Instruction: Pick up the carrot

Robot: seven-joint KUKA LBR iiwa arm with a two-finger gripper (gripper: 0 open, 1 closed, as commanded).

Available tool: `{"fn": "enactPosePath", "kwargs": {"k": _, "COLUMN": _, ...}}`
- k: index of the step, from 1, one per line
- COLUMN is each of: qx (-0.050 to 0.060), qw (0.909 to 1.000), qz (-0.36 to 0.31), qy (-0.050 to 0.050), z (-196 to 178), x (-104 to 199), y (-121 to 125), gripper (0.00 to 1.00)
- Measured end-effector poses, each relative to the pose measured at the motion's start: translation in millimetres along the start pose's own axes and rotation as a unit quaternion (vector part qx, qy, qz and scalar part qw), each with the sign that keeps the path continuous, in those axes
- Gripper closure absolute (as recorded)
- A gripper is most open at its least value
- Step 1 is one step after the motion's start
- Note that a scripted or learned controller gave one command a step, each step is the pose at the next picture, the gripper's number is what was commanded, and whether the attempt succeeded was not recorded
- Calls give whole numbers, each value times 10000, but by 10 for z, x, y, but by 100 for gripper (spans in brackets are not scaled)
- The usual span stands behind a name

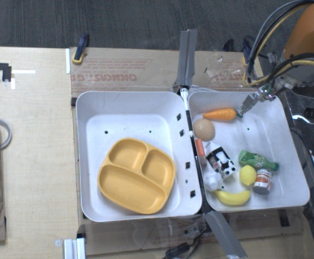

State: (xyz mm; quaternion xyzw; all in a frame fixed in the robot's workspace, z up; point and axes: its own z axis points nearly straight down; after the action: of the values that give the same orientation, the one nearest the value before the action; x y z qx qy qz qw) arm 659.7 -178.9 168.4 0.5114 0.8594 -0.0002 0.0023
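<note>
An orange carrot [220, 114] lies on its side near the back of the right bin [286, 144], its thick end pointing right. My gripper [244, 109] reaches in from the upper right, and its tip sits just at the carrot's right end, close to the bin floor. The carrot rests on the bin floor rather than between the fingers.
In the right bin lie a tan round fruit [203, 129], a red marker [199, 147], a black-and-white toy [220, 162], a green packet [258, 160], a lemon [247, 175], a small can [263, 181] and a banana [233, 197]. A yellow divided plate [137, 175] sits in the left bin.
</note>
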Motion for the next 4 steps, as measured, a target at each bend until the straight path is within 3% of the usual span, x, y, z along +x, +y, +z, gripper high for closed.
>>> {"fn": "enactPosePath", "kwargs": {"k": 1, "qx": 45, "qw": 9862, "qz": -1656, "qy": 52, "z": 792, "x": 241, "y": 89, "gripper": 0}}
{"fn": "enactPosePath", "kwargs": {"k": 2, "qx": -9, "qw": 9910, "qz": -1339, "qy": -7, "z": 105, "x": 32, "y": -41, "gripper": 0}}
{"fn": "enactPosePath", "kwargs": {"k": 3, "qx": 12, "qw": 9893, "qz": -1461, "qy": 16, "z": 762, "x": 192, "y": 50, "gripper": 0}}
{"fn": "enactPosePath", "kwargs": {"k": 4, "qx": 2, "qw": 9976, "qz": -692, "qy": 9, "z": 755, "x": 330, "y": -105, "gripper": 0}}
